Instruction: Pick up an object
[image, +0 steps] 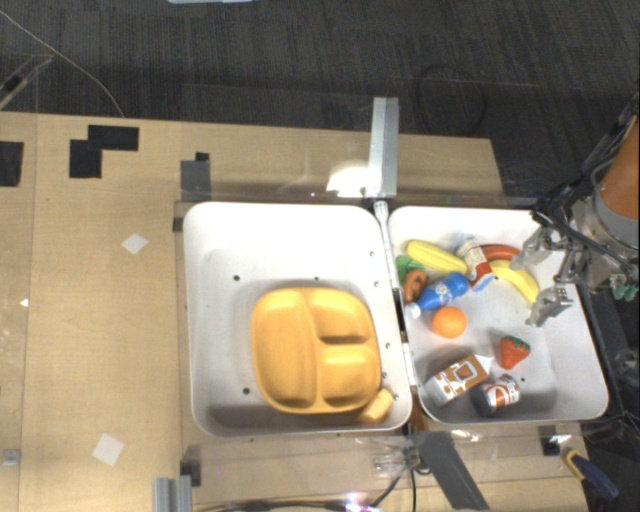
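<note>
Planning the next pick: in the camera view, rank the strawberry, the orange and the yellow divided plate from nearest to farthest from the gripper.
1. strawberry, right bin, just below the gripper.
2. orange, right bin, mid-left.
3. yellow divided plate, left bin.

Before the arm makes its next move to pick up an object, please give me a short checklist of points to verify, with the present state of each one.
1. Gripper is over the right bin: ok, near its right wall.
2. Fingers open and holding nothing: ok, they stand spread, with bare bin floor beneath.
3. A target lies close: ok, the strawberry sits just below the gripper, apart from other items.
4. Target has free space around it: ok for the strawberry and the orange; not ok for the banana, crowded by neighbours.
5. Gripper height above the bin floor: cannot tell.
</note>
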